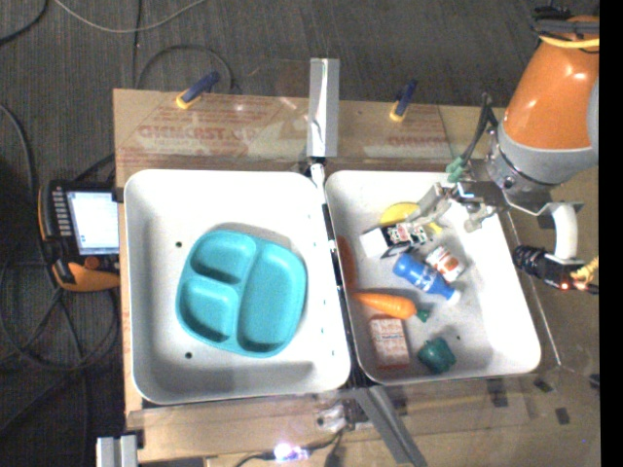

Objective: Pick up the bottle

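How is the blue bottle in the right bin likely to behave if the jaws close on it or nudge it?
The bottle lies on its side, so its round body may roll when nudged. It looks like smooth plastic and could slip in a loose pinch. The carrot and the yellow item lie close by, so a push may jostle them.

Even overhead light, moderately bright. White bins (146, 202) look washed out with soft shadows along their inner walls. Glare on the clear sheet (243, 129) at the far side. Dark floor (58, 66) dim, low detail. Overall soft, slightly grainy; small items blurry.
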Tool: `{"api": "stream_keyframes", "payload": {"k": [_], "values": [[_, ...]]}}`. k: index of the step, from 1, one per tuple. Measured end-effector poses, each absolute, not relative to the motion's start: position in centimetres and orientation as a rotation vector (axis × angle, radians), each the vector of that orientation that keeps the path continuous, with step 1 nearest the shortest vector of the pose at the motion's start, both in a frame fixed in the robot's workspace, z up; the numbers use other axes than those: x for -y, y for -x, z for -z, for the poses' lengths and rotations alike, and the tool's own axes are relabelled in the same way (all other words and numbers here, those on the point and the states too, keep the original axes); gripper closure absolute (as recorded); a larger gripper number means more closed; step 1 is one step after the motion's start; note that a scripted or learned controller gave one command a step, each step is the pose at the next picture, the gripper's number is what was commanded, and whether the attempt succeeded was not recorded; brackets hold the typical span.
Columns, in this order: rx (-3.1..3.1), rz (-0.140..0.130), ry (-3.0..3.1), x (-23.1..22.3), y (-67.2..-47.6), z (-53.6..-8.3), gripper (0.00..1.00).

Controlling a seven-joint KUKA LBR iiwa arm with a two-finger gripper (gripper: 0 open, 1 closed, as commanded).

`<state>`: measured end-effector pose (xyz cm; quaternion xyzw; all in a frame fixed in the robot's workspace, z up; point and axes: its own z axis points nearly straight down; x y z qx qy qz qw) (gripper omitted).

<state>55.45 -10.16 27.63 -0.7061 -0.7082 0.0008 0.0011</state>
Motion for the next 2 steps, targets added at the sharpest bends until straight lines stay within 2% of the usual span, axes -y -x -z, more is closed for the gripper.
{"api": "stream_keyframes", "payload": {"k": [1, 2], "values": [[2.507, -0.001, 1.894, 9.0, -59.2, -29.2, 0.0], [2.458, -0.002, 1.953, 14.0, -54.4, -18.8, 0.0]]}}
